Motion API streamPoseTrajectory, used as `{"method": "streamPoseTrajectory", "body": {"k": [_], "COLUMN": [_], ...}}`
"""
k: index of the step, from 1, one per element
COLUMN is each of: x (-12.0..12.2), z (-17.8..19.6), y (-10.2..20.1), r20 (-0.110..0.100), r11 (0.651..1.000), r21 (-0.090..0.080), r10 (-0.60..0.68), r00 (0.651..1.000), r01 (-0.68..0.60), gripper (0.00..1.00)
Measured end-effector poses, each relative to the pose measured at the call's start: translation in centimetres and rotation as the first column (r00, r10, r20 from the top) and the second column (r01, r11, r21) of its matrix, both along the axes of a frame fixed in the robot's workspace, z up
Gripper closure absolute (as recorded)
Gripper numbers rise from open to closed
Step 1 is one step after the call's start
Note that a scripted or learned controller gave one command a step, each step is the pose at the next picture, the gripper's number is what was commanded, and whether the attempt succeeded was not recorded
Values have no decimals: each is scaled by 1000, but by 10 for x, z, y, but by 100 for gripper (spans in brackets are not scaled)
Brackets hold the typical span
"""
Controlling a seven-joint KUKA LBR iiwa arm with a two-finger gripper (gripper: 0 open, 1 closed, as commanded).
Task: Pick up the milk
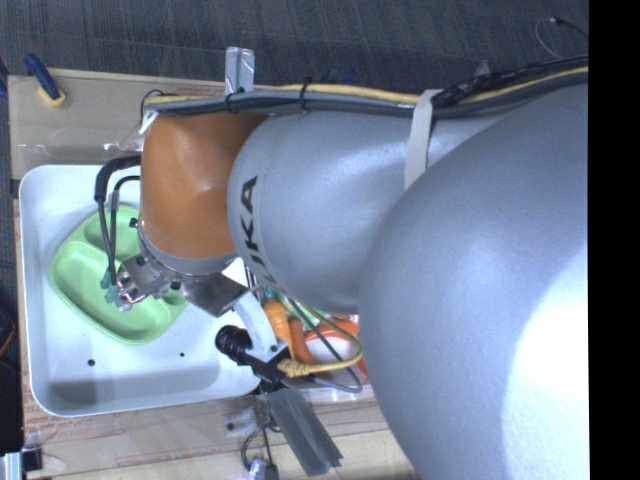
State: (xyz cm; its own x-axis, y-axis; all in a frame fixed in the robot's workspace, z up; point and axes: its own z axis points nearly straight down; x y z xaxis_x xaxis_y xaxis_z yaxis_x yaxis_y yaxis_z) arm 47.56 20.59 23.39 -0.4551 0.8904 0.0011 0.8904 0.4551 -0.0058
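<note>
My tool (125,290) hangs over the green bowl (95,278) in the left bin (50,368); can't tell if it's spread or pinched. Milk: can't pick it out, my arm (400,268) covers most of the bins. Orange items (300,338) peek out under the arm. Best to descend straight and slow. Bowl rim and bin wall sit close left; open room toward the bin's near floor.
</note>
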Motion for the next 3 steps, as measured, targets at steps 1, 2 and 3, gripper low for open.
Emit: {"method": "streamPoseTrajectory", "body": {"k": [1,2,3], "x": [0,0,1], "z": [-27,-2,23], "y": [-7,12,11], "r20": [1,4,5], "r11": [876,898,889], "r21": [2,1,2], "r10": [482,440,458], "r00": [876,898,889], "r01": [-482,-440,-458], "gripper": [100,100,100]}}
